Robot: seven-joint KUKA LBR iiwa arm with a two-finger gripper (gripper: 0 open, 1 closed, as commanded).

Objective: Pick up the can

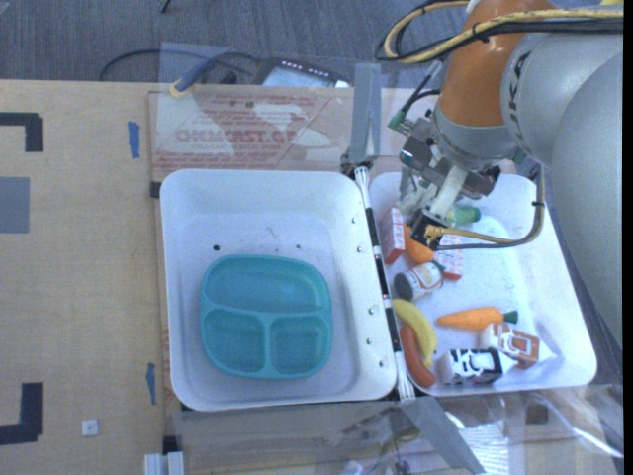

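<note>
The can lies on its side near the left wall of the right bin, its dark end facing left and its label white and orange. My gripper hangs over the far left part of that bin, a short way beyond the can and above it. An orange carrot piece and a red-and-white packet lie between the gripper and the can. I see nothing held in the gripper.
A banana, a red sausage-like piece, a carrot, a black-and-white cow-patterned item and a small carton crowd the near half of the right bin. A teal divided plate sits in the left bin.
</note>
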